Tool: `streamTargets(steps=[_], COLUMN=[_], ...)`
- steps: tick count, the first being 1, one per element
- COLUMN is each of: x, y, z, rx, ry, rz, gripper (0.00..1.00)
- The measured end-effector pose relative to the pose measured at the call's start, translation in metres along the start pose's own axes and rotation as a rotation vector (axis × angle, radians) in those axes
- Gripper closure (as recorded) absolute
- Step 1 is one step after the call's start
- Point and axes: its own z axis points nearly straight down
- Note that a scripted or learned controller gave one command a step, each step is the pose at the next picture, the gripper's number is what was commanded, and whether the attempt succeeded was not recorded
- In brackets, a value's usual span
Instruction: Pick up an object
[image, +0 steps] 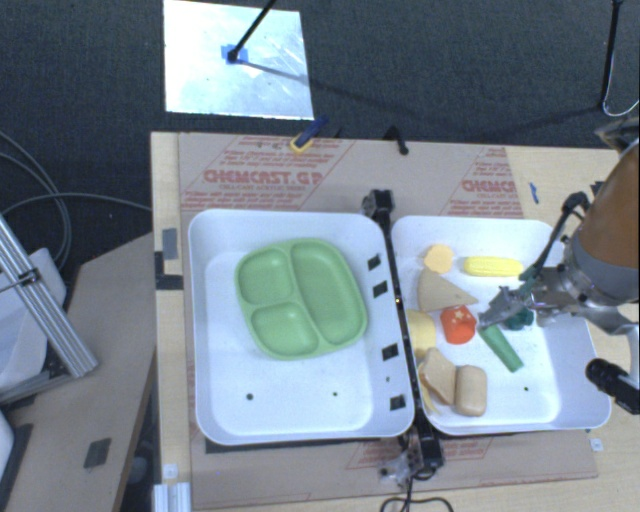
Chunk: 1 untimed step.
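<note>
Bins sit side by side on the bench, touching along a black-clipped seam. The left bin (215, 400) carries a green divided plate (300, 297), lying flat toward its far half, three compartments showing.

The right bin (540, 405) holds the loose items. At its far side: a small yellow round piece (438, 258) and, just right of it, a yellow corn cob (491, 266) lying crosswise. Nearer lies a tan wedge (440, 291), with a yellow block (422, 328) at the seam side below it. A red tomato-like piece (458, 325) rests just right of that block. A green cylinder (500, 348) lies tilted to the right of the red piece. At the near edge — two bread-coloured pieces (455, 385), touching each other.

The arm enters from the right, and its gripper (503, 312) hangs low over the middle of the right bin, between the red piece and the green cylinder. Whether the fingers are spread or pressed together — I cannot tell; the metal parts blur together, and no item can be made out between them.
</note>
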Motion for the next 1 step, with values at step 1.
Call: streamTargets(steps=[1], x=[0.1013], y=[-0.0077], z=[0.0537], rx=[0.005], ry=[0.005], rz=[-0.01], gripper=[0.0])
